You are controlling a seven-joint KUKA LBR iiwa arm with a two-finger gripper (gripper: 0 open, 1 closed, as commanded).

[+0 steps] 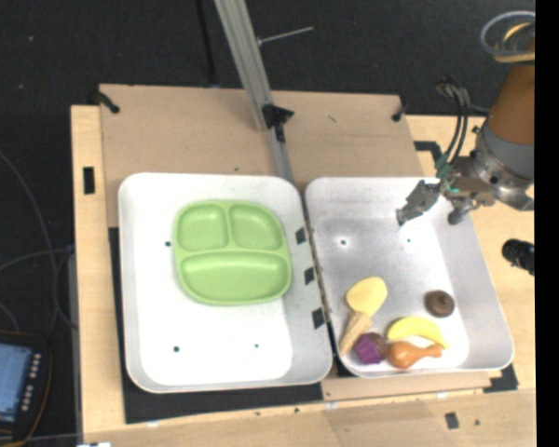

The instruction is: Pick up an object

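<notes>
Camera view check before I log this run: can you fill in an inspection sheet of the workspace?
Surface: wooden bench bearing left bin and right bin, side by side.
Job's things: in the right bin's near end, ice cream cone, banana, chicken drumstick, purple toy, brown donut.
Clutter: green divided plate in the left bin.
Grippers: pincer above the right bin's far right part, open, holding nothing.
Cables: black leads by the wrist; cable on the floor at left.
Surroundings: slanted metal pole; handheld screen.
</notes>
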